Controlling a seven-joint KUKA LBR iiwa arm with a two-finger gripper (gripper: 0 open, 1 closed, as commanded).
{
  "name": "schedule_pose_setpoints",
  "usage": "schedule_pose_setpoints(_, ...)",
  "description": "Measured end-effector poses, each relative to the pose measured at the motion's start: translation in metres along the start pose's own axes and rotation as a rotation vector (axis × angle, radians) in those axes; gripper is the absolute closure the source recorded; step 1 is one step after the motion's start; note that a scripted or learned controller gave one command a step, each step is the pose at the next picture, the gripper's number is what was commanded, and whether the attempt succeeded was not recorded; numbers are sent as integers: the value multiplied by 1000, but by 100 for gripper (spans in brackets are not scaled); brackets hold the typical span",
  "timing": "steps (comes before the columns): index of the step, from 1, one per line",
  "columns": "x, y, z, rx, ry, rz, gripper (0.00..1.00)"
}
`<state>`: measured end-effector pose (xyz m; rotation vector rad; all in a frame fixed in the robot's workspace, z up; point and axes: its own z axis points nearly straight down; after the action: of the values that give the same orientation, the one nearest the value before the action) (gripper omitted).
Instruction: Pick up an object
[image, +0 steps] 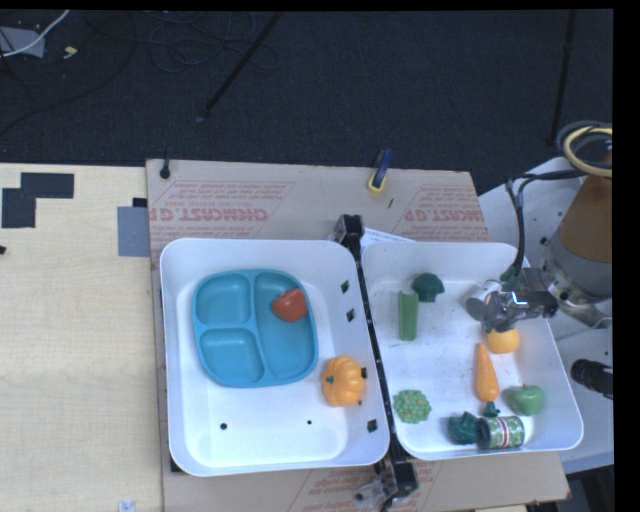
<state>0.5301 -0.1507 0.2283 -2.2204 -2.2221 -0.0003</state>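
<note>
My gripper (497, 312) hangs low over the right bin (455, 352), close to its right wall. Just below it in the view lies a small yellow-orange fruit (503, 342), touching or nearly touching the gripper's tip. A carrot (486, 375) lies just in front of that fruit. Further objects in this bin are a green stick-shaped vegetable (408, 315), a dark green broccoli (428, 287), a pale green round piece (411, 406), a green fruit (526, 400), a small can (500, 432) on its side and a dark teal item (463, 429).
The left bin (190, 400) holds a blue divided plate (240, 345) with a red piece (290, 304) in its upper right compartment. An orange pepper (343, 381) sits beside the plate, by the divider. The arm's grey and orange body (585, 240) stands at the right.
</note>
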Motion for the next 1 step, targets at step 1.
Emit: schedule_pose_setpoints(1, 59, -16, 7, 5, 3, -3, 100)
